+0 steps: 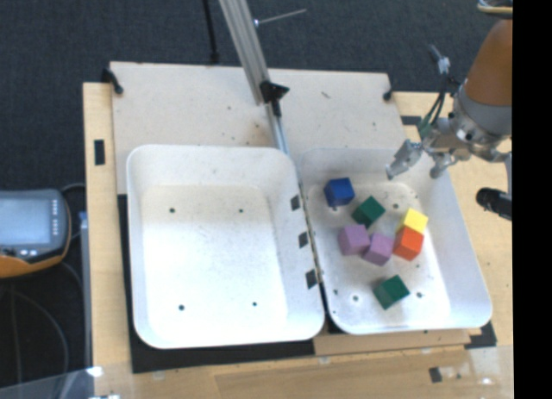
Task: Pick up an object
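Note:
Several small blocks lie in the right bin (457,242): a blue cube (340,191), a green cube (369,211), a yellow block (415,220) resting against an orange one (408,243), two purple blocks (354,240) (379,249) side by side, and a second green cube (392,290) nearer the front. My gripper (421,162) hangs over the bin's far right corner, fingers spread apart with nothing between them. It is above and to the right of the blue cube, clear of all blocks.
The left bin (138,216) sits beside the right one. A slanted metal pole (246,40) rises from behind the bins' shared edge. A handheld pendant (30,229) lies off the bench at left. The arm's orange band (493,65) is at the right.

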`<state>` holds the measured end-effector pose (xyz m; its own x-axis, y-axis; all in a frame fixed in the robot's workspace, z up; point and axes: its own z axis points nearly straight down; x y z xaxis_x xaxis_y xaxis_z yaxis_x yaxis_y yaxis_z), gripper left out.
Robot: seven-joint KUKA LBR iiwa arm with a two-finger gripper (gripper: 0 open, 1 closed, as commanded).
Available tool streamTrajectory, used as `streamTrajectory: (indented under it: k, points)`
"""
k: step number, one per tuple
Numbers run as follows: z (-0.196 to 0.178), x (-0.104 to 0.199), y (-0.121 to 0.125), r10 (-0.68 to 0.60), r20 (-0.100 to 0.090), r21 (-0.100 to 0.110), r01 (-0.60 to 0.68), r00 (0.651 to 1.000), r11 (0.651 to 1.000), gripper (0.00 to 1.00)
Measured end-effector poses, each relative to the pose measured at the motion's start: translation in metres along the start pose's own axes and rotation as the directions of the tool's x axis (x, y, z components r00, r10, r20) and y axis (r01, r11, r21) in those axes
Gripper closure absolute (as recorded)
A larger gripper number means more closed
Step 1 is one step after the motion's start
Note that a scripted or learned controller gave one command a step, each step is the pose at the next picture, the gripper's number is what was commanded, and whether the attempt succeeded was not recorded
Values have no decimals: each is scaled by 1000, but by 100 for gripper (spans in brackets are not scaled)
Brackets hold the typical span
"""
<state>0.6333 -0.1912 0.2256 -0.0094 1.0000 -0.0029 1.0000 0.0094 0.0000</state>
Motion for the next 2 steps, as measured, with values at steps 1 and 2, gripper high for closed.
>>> streamTrajectory:
  k: [1,2]
  points:
    - [-12,0,1,-6,3,-3,6,1000,1000,100]
    - [11,84,-99,4,-5,4,-4,1000,1000,100]
